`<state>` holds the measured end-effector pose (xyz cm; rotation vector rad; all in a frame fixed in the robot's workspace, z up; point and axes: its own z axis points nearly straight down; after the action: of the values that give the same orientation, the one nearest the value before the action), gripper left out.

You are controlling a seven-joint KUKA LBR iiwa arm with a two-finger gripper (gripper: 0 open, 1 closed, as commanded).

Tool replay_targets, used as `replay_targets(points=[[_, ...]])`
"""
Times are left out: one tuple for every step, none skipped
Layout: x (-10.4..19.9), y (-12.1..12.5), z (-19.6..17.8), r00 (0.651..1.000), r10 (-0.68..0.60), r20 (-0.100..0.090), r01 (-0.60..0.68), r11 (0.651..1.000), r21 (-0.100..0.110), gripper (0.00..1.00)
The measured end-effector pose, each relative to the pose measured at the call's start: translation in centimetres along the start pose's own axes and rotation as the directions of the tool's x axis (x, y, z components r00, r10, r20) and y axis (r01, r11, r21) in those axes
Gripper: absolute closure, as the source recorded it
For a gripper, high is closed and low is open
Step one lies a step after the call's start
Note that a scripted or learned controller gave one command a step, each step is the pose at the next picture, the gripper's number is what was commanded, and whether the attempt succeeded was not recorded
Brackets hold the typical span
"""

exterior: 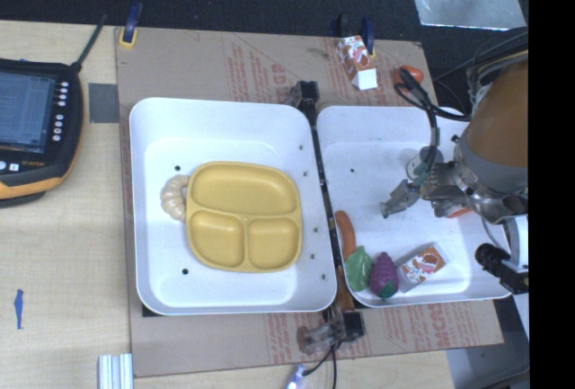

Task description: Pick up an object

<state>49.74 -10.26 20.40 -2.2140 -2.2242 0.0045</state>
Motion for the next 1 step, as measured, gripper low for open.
replay_targets(points=[[-4.64,8.23,-1.28,1.000,0.001,0.001,-0.001,1.000,-0.002,0.00]])
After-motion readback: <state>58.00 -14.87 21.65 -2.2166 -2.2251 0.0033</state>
